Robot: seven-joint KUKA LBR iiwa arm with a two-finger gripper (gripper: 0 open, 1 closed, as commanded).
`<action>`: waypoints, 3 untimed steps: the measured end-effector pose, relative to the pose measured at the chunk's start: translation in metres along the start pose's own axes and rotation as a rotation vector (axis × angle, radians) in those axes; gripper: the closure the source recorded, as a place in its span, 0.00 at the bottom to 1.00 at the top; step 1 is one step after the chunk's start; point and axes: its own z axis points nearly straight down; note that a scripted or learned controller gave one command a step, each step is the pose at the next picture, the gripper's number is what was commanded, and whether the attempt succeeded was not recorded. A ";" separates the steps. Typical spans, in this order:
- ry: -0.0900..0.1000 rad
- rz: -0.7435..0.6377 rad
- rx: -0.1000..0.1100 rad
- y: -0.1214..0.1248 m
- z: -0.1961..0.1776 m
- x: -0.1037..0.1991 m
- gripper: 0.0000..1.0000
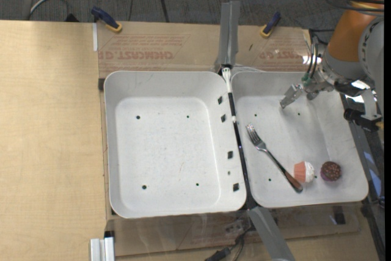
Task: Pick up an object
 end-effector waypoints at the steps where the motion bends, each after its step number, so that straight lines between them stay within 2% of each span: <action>1: -0.001 0.037 -0.002 -0.046 -0.075 -0.019 0.00; 2: 0.004 0.042 0.003 -0.181 -0.004 0.029 0.00; 3: 0.002 -0.211 0.000 -0.079 0.000 0.093 0.00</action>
